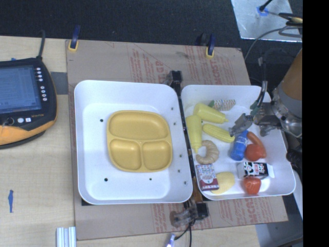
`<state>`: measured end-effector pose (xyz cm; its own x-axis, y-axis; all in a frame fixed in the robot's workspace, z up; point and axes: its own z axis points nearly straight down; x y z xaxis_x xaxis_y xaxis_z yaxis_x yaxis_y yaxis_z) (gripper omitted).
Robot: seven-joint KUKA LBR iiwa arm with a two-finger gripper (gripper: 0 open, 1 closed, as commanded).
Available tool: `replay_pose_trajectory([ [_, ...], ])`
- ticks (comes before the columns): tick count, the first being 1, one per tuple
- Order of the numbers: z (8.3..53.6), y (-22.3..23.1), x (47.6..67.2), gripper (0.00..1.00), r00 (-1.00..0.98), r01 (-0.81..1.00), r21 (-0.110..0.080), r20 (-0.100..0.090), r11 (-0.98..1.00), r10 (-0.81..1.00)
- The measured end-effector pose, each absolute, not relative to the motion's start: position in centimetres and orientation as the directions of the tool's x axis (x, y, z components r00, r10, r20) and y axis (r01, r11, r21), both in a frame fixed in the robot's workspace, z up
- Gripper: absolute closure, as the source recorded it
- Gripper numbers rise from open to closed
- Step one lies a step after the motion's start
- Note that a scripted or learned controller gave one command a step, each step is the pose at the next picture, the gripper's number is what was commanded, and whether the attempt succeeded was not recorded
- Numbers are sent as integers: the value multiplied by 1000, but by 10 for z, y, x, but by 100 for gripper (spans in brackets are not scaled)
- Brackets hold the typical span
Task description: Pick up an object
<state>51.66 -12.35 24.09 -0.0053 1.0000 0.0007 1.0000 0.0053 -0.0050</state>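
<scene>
The right white bin (280, 189) holds several toy foods. Among them are a blue bottle (238, 148), an orange carrot piece (253, 137), a red tomato (256, 151), a tan ring-shaped pastry (208, 151) and yellow pieces (209, 112). My gripper (253, 125) reaches in from the right over the bin's upper right part. It hangs just above the blue bottle and the carrot piece. Its dark fingers (240, 124) are spread open with nothing held between them.
The left white bin (87, 138) carries a yellow divided plate (139, 140). In the right bin's front lie a black-and-white carton (255, 169), a red fruit (251, 185), a yellow lump (222, 181) and a red packet (205, 175). A tablet (23, 99) sits far left.
</scene>
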Motion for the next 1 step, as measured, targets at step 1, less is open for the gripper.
replay_pose_trajectory([
  [1, 99, -152, 591, 0, -3, 1000, 15, -4, 3, 1000],
])
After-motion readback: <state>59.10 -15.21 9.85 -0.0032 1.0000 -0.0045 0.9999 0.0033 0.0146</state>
